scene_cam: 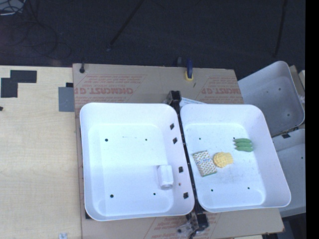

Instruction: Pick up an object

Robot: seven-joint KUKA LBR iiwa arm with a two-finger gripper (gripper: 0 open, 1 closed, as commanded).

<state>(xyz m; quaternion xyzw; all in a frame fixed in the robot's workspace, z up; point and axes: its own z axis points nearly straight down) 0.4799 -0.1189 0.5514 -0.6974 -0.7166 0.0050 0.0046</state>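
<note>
Two shallow white bins sit side by side on the worktop [40, 148], and every candidate for the pick lies loose in them. In the left bin [94, 133] a small white cylinder [165, 176] rests near the lower right corner, close to the dividing wall, its long axis running roughly up and down the frame. In the right bin [269, 183] three things cluster around the middle: a yellow knobbly piece [223, 159], a flat speckled packet [204, 163] touching its left side, and a green pod-shaped item [243, 144] a little apart to the upper right, lying almost crosswise. As the arm comes in from the right, the right bin's cluster is probably the nearer reach, and the green item stands clearest of its neighbours. Of the fingers I cannot tell how far apart they stand, nor whether they carry anything. The white cylinder blends into the bin floor, so its outline is hard to read.
</note>
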